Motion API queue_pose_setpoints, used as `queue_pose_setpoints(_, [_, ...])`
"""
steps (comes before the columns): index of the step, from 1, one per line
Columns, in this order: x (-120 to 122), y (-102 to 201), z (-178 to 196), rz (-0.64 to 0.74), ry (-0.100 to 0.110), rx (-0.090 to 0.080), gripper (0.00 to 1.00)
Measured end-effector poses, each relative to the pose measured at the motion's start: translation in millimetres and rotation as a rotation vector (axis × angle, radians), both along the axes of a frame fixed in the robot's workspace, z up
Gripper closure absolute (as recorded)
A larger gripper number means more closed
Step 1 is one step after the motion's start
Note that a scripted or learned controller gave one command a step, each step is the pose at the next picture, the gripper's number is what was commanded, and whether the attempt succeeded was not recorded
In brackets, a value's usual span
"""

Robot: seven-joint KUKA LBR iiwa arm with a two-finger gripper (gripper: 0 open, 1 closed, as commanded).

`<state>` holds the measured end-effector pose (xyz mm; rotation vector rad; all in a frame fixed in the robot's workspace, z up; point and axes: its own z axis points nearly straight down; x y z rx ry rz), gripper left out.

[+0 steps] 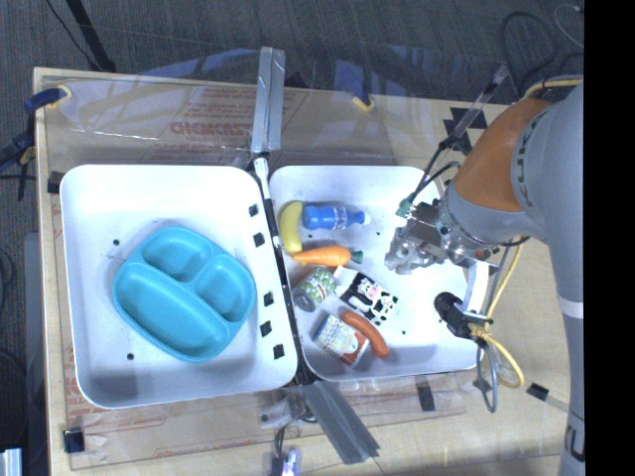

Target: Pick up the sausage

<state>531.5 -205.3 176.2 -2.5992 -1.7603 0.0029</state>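
We see the grey arm (556, 167) reaching in from the right, its orange band (491, 162) above the wrist, which bends down over the right bin (397, 175). The claw (409, 250) hangs over the bin's right-hand half, above bare white floor. From this angle we cannot tell whether the claw is apart or together, and we see nothing in it.

The sausage (366, 333) lies near the front edge of the right bin, slanting down towards the right. It sits left of and nearer the front than the claw, clearly apart from it. A small packet (336, 337) touches the sausage's left side. Just behind the sausage lies a black-and-white patterned box (369, 297), between it and the claw. A green can (317, 288) lies left of that box.

Further back we find an orange carrot (322, 256) lying crosswise, a yellow banana (290, 226) against the bin's left wall, and a blue bottle (332, 216) on its side beside the banana.

The left bin (74, 266) holds a blue divided plate (184, 291). Both bins rest on the tabletop (556, 434).
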Motion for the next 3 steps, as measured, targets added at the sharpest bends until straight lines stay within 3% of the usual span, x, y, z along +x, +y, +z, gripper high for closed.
queue_pose_setpoints(2, [2.3, 1.2, 18.8, 0.014, 0.001, 0.001, 1.0])
queue_pose_setpoints(3, [40.4, 18.8, -85.5, -0.16, 0.001, 0.0, 1.0])
